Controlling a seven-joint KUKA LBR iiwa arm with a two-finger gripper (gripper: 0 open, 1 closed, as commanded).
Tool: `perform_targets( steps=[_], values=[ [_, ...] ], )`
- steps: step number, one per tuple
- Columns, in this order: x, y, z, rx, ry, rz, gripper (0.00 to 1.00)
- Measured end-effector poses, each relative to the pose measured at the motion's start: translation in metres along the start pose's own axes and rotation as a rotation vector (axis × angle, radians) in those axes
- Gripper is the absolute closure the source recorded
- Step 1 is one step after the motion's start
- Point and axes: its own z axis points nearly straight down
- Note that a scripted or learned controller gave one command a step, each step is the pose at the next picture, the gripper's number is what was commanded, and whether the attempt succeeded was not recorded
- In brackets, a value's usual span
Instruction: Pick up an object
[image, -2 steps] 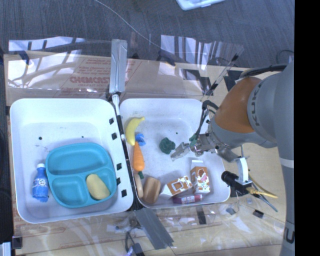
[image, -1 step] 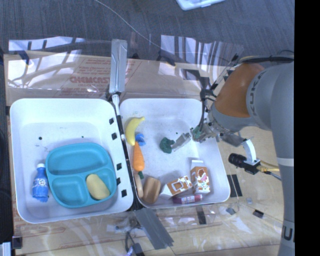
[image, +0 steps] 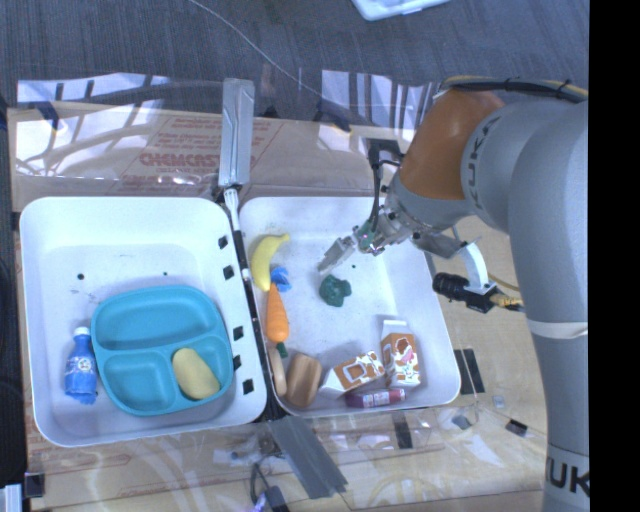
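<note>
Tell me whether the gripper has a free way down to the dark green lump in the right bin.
Probably yes: the gripper hangs just above the green lump, which lies alone on bare bin floor, apart from the banana and cartons.

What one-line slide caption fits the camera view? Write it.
Grey arm's pincer poised above a dark green lump in the right white bin.

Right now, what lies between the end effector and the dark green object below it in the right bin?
Nothing: in the camera view, only bare white bin floor separates the end effector from the dark green object.
</note>
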Motion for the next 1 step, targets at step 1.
perform_targets(
  steps=[1],
  values=[
    [0.0285, -0.0211, 0.059, 0.006, 0.001, 0.218, 0.0]
  ],
)
